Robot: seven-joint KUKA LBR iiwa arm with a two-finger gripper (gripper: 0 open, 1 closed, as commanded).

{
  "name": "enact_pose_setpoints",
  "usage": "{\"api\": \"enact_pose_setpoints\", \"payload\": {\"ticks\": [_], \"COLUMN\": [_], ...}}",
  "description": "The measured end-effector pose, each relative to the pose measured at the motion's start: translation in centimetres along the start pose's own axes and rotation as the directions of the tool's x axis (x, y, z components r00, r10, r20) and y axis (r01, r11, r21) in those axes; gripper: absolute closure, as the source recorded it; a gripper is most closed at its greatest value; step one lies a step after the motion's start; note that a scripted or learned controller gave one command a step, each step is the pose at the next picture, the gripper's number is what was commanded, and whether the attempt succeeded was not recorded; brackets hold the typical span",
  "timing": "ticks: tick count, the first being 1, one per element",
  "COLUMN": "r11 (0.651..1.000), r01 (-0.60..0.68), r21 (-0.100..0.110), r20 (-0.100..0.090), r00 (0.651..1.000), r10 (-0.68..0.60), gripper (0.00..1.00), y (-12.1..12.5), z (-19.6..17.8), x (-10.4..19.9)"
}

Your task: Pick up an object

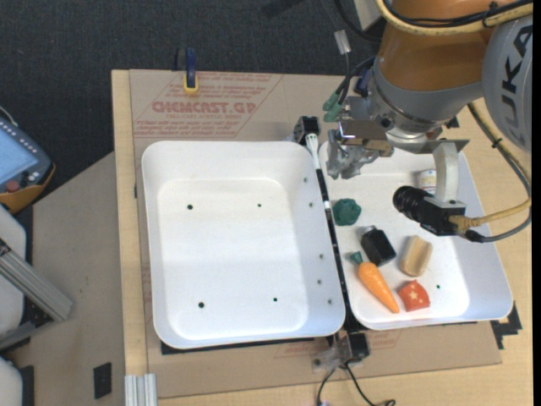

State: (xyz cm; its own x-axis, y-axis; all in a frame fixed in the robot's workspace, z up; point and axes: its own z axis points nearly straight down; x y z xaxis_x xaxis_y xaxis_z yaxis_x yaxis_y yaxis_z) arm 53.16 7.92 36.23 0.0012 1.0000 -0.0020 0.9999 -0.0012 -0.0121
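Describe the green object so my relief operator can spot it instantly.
Look in the right-hand bin, along its left wall beside the divider. The dark green lump sits just below the end effector; it is the only green item, above the black block and carrot.

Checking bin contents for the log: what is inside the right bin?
In the right bin: green lump, black block, carrot, tan piece, red piece. The arm covers its far end.

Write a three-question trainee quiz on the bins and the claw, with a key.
1. True or false: the carrot lies in the left bin.
2. Which item lies nearest the claw? A) green object B) red piece C) tan block
3. Fill in: the black block lies just above the ____.

Key: 1 false, it lies in the right bin; 2 A; 3 carrot.
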Motion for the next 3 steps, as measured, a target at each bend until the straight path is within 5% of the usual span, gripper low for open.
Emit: {"api": "enact_pose_setpoints", "payload": {"ticks": [1, 3], "r11": [1.0, 1.0], "r01": [-0.003, 0.007], "r21": [-0.002, -0.019], "r20": [-0.001, -0.005], "r00": [1.0, 1.0], "r10": [0.003, -0.007], "gripper": [1.0, 1.0], "y": [-5.5, -4.3], "z": [5.2, -7.4], "x": [-3.4, 7.3]}}
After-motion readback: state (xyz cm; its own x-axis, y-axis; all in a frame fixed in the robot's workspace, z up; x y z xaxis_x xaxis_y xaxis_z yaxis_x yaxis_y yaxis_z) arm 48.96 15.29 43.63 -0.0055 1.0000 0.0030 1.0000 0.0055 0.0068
